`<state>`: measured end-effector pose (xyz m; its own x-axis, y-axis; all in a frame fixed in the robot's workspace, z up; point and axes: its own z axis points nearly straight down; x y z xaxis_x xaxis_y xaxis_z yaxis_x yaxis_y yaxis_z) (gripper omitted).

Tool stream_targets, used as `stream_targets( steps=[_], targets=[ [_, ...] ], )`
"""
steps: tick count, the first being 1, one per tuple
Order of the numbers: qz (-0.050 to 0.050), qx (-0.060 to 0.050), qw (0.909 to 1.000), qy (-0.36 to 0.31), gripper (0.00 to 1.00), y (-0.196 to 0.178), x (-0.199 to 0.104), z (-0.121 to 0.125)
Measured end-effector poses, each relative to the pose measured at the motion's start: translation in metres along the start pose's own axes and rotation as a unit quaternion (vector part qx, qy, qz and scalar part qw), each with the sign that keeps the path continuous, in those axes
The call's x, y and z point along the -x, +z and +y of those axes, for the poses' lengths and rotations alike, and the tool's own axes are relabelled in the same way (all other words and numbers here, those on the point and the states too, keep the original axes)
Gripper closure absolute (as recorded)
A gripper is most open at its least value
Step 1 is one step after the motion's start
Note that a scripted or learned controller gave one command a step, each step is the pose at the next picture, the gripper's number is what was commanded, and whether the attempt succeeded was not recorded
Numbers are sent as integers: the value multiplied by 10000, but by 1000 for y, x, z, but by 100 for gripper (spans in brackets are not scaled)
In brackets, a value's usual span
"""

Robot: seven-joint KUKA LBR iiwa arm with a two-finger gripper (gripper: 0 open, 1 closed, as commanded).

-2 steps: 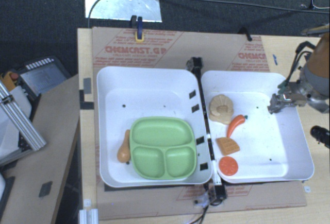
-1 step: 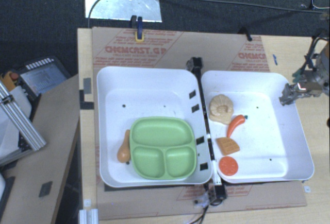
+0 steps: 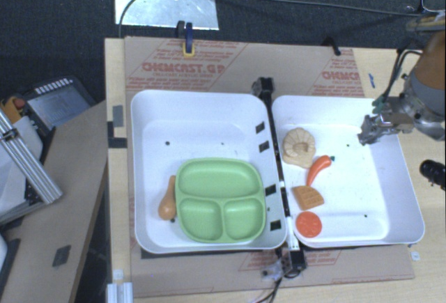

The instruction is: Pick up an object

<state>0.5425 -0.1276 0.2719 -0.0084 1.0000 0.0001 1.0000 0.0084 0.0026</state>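
Well left of claw; orange pepper.

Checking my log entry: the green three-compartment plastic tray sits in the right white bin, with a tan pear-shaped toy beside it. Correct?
Wrong bin. The camera view shows the green three-compartment plastic tray in the left white bin, with the tan pear-shaped toy beside it.

Probably a robotics lab: two white bins clamped on a cardboard-covered desk, loose cables, aluminium framing.
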Motion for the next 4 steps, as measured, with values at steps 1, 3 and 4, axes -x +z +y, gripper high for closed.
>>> stream_targets(
  steps=[1,3,4],
  targets=[
    [5,-8,10000,0,100,10,-41,-10],
    [10,-6,10000,-8,100,25,-144,-23],
    [9,-13,10000,-2,100,44,-190,-34]
  ],
)
